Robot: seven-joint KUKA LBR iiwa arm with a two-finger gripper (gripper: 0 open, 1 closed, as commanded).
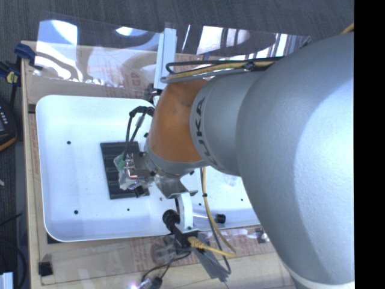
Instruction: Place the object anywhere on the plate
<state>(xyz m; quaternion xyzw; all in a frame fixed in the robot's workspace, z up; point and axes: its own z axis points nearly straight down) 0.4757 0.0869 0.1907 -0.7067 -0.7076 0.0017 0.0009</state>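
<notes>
the arm [271, 131], grey with an orange band [174, 125] above the wrist, enters from the right of the camera view and covers most of the right bin. only a small strip of that bin's white floor [231, 188] shows beneath the arm.

the gripper [129, 173] sits low over the left bin [66, 161], directly above a dark, ribbed, rectangular plate [111, 161] that lies flat on the bin floor, right of the bin's centre. the gripper's end overlaps the right part of the plate. a small green part [122, 159] shows at the gripper's tip; it cannot be told whether this is a separate object or part of the gripper. whether the gripper is released, clenched or grasping anything cannot be told. the task's object cannot be identified with certainty.

black cables [133, 122] run from the wrist down to the gripper. a yellow cable [207, 221] hangs below the arm and ends near the front edge of the bench [90, 264]. a clear panel [96, 53] stands behind the bins.
</notes>
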